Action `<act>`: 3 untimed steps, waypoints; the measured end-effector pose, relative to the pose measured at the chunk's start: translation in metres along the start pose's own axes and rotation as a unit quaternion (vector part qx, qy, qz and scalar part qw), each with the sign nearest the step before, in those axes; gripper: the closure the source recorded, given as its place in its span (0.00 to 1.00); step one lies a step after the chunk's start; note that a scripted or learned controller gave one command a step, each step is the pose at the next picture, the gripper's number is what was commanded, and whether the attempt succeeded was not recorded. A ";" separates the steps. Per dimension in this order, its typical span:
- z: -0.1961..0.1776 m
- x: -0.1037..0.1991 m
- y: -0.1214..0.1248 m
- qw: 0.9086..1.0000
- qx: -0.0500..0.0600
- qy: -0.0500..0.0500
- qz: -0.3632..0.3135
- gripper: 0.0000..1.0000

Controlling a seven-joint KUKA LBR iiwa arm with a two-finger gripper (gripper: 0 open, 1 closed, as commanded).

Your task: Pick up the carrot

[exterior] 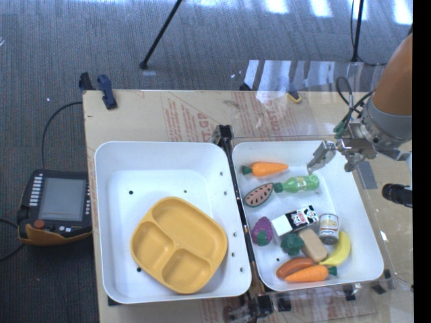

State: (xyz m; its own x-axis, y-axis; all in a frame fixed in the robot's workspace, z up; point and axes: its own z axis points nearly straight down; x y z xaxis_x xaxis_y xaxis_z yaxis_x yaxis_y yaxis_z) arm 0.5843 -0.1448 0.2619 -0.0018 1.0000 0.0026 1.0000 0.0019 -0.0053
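One orange carrot (pixel 268 169) with a green top lies at the far left of the right bin (pixel 363 210). A second carrot (pixel 306 274) lies along that bin's near edge, beside a reddish sausage (pixel 292 266). My gripper (pixel 335 159) hovers over the far right part of the same bin, to the right of the first carrot and above the green bottle (pixel 296 184). Its fingers (pixel 319 157) are spread open and nothing sits between them.
The right bin also holds a watermelon slice (pixel 258 194), purple grapes (pixel 262 230), a cow-patterned carton (pixel 297 219), a can (pixel 328 227), broccoli (pixel 291 243), a bread piece (pixel 312 245) and a banana (pixel 341 249). A yellow divided plate (pixel 178 244) lies in the left bin (pixel 114 173).
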 end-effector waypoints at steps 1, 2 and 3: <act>0.078 0.064 0.051 1.000 0.005 0.002 -0.029 0.00; 0.150 0.036 0.066 0.997 -0.011 -0.001 0.076 0.00; 0.155 0.038 0.067 0.978 -0.003 0.004 0.210 0.00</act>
State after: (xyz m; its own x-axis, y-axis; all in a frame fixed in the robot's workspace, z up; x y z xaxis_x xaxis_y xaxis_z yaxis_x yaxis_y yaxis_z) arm 0.6507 -0.1062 0.1071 0.4081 0.9129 0.0082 0.9129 -0.4081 -0.0022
